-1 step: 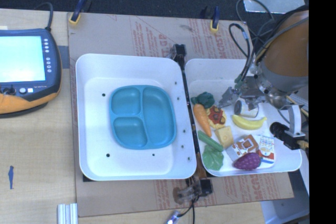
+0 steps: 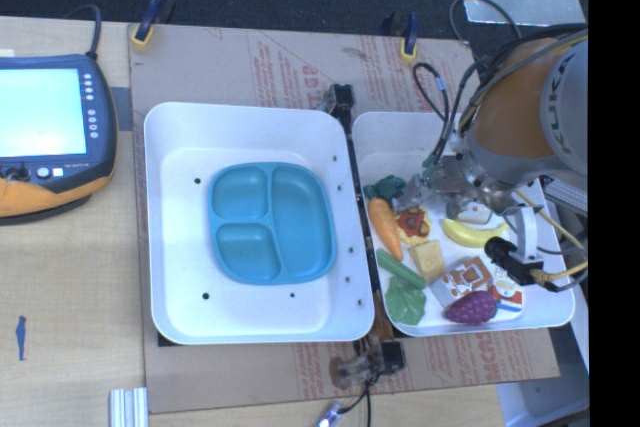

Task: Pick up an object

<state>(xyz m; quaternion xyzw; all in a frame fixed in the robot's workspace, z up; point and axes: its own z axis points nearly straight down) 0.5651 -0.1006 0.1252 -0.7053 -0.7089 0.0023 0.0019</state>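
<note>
On the desk (image 2: 90, 295) sit two shallow white bins side by side. The left bin (image 2: 175, 215) holds a blue divided plate (image 2: 272, 222), lying flat near its middle. The right bin (image 2: 545, 315) is crowded with toy food: an orange carrot (image 2: 384, 226) close to the dividing wall, a green pepper-like piece (image 2: 404, 298) below it, a pale yellow cheese wedge (image 2: 429, 260), a banana (image 2: 470, 233), a purple bunch of grapes (image 2: 470, 307) at the near edge, and a printed snack packet (image 2: 466, 276) just above the grapes. The grey arm with its orange band (image 2: 515, 105) reaches in over the right bin's far side, and the jaws hang low above the toys near the banana; whether they are spread or pressed together I cannot tell. A teach pendant (image 2: 50, 135) rests at the left.
</note>
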